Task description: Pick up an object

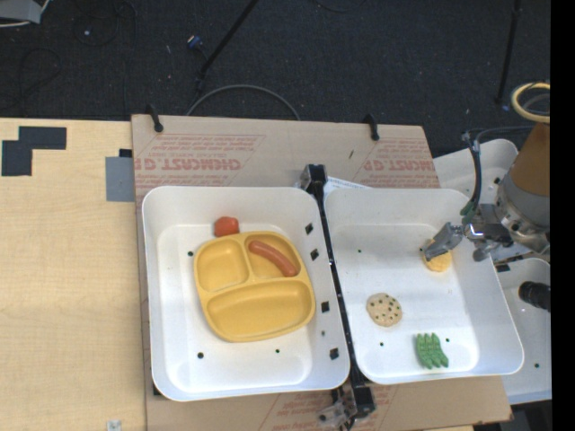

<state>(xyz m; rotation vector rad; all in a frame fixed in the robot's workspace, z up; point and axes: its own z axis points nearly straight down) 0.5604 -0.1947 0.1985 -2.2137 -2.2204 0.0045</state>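
Fingers (442,243) over yellow piece (438,261), right bin (503,317).

Two white bins (171,241) on cardboard sheet (269,151); wooden benchtop (63,277) left.

Bright, even light falls from overhead, and the two white bins (180,241) come close to washing out, their walls showing only faint grey shading. Shadows are soft and short, tucked under the yellow tray (256,317). The dark floor (269,43) behind stays dim and grainy. The picture is slightly soft overall; the pincer (446,241) looks blurred, perhaps from motion.
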